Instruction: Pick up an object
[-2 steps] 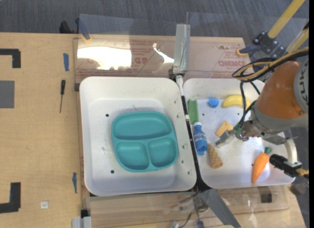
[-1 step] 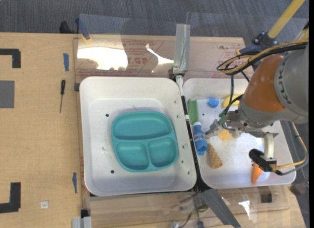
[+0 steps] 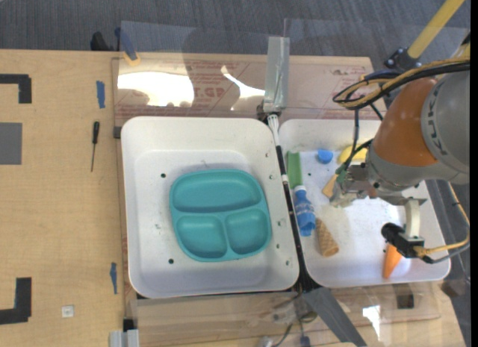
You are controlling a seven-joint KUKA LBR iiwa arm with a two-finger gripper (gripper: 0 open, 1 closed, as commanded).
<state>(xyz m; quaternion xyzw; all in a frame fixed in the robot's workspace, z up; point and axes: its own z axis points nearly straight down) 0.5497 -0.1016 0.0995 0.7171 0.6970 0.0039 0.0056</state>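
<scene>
Right bin (image 3: 358,267): gripper (image 3: 341,191), finger state cannot tell; beside it yellow piece (image 3: 329,186), blue bottle (image 3: 304,213), cone (image 3: 326,238), green block (image 3: 293,168). Left bin (image 3: 142,211): teal tray (image 3: 219,213). No legible writing.

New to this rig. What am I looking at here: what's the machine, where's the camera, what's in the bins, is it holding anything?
One fixed camera looks down at a slant on a bench with two shallow white bins. The grey robot arm with an orange band reaches in from the picture's right; its two-finger gripper is low over the right white bin. Whether the gripper holds anything can't be made out.

The left white bin holds a teal plastic tray with three compartments. The right one holds small toys: a green stick, a blue bottle, a brown waffle cone, a small blue piece, a yellow piece beside the gripper, and an orange carrot-like cone.

The job is just to pick up one object.
</scene>
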